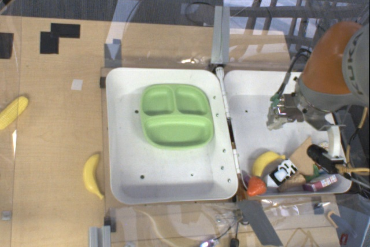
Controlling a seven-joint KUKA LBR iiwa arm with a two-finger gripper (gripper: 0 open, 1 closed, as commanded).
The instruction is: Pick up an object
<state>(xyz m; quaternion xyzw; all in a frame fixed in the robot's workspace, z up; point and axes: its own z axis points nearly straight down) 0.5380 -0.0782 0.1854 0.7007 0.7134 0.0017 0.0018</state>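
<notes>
Two bananas (92, 175) lie on the bench (52, 124) at far left, outside the bins. The left bin (124, 182) holds a green tray (175, 115) with three compartments. In the right bin (248, 95), objects crowd the near edge: a yellow fruit (266, 162), an orange piece (256, 185), a black-and-white item (284, 173) and a purple one (321, 183). The gripper (280, 115) hangs above that bin's middle, apart from the pile; how wide it stands I cannot tell.

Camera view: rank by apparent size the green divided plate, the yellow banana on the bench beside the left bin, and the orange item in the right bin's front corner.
1. Green divided plate
2. Yellow banana
3. Orange item, partly hidden among the clutter, so its full size is unsure.
</notes>
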